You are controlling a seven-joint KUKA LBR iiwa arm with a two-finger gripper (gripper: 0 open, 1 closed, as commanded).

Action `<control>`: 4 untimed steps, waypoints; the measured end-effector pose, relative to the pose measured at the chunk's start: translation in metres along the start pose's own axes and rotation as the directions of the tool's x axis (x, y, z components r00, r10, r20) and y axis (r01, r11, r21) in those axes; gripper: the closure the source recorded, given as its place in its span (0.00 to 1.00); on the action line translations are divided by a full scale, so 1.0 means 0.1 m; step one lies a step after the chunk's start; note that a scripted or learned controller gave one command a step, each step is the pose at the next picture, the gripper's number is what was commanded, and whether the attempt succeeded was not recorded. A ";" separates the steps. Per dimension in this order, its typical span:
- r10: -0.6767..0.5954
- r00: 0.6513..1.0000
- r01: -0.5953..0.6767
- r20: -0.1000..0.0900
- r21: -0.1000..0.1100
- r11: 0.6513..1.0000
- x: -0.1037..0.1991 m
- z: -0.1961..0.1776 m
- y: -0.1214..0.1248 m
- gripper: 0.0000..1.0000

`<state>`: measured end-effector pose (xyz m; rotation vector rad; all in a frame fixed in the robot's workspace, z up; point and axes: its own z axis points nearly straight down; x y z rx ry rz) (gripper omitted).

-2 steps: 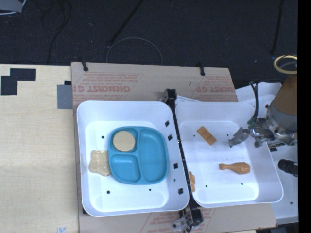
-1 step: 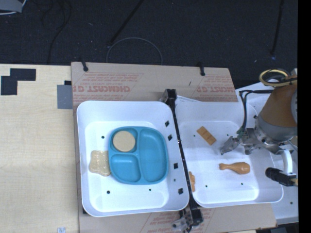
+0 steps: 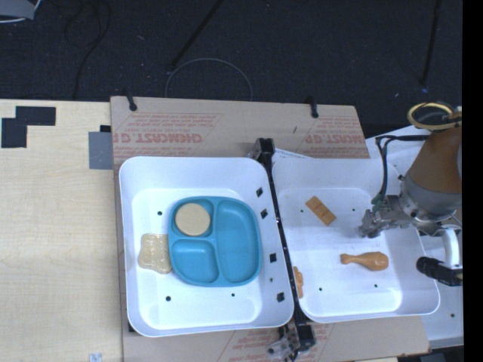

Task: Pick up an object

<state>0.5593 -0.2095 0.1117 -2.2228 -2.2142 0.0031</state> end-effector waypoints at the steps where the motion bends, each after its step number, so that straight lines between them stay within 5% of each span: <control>1: 0.000 1.000 0.000 0.003 -0.008 1.000 -0.02 -0.62 -0.05 1.00; 3: -0.006 1.000 0.006 0.003 -0.008 1.000 0.01 -1.60 0.03 1.00; 4: -0.008 1.000 0.008 0.000 -0.001 1.000 0.48 -1.46 0.20 1.00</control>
